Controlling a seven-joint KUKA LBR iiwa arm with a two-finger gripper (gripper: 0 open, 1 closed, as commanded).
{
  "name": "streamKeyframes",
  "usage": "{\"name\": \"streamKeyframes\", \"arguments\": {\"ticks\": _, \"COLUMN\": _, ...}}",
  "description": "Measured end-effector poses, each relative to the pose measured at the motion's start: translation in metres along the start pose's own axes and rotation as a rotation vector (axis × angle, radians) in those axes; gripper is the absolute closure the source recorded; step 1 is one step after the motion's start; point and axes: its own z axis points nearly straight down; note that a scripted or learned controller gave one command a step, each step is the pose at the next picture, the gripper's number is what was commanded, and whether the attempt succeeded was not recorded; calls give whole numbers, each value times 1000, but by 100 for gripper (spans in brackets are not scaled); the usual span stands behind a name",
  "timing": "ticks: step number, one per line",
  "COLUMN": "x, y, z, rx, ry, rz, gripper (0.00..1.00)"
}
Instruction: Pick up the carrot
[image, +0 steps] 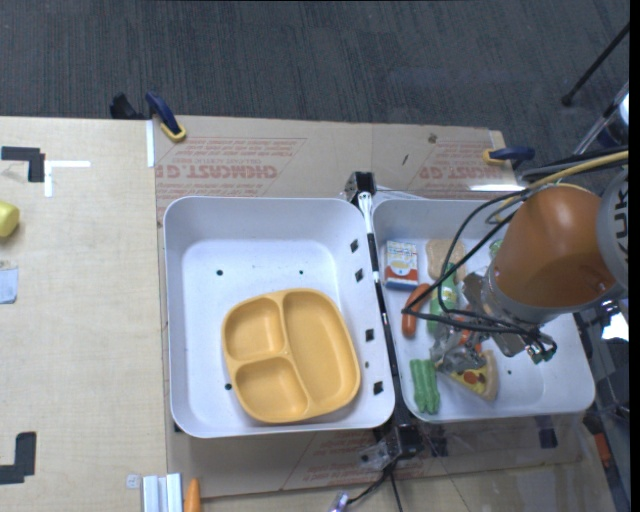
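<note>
gripper (462, 352) sits low over the right white plastic bin (560, 395), slim orange carrot (418, 304) just up-left of the fingers; can't tell their state.

A yellow three-part plate (290, 355) lies in the left bin (190, 300). In the right bin (575, 390) lie a small carton (402, 264), a green pea pod (425, 386) and a pizza slice (477, 378). Blue clamps (165, 116) grip the worktop's (80, 330) far edge.
</note>
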Motion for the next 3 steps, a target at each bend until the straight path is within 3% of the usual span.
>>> {"name": "streamKeyframes", "arguments": {"ticks": 1, "x": 0, "y": 0, "z": 0, "rx": 0, "ry": 0, "rz": 1, "gripper": 0}}
{"name": "streamKeyframes", "arguments": {"ticks": 2, "x": -3, "y": -1, "z": -10, "rx": 3, "ry": -6, "rz": -2, "gripper": 100}}
{"name": "streamKeyframes", "arguments": {"ticks": 3, "x": 16, "y": 3, "z": 9, "rx": -4, "ry": 5, "rz": -223, "gripper": 100}}
